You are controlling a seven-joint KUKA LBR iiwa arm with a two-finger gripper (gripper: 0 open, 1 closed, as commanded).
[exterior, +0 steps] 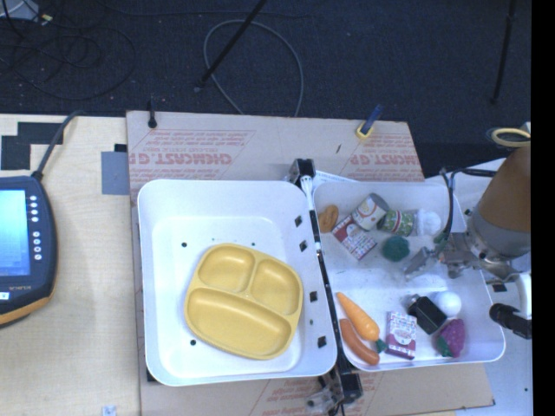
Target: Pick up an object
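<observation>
Camera view: arm [507, 202] cut off at right edge. Gripper [431, 258] low in right bin [494, 341], near teal ball [396, 248]; jaw state unclear, nothing seen gripped. Cardboard [217, 150] print mirrored, unreadable. Yellow tray [245, 301] in left bin [165, 232].
</observation>
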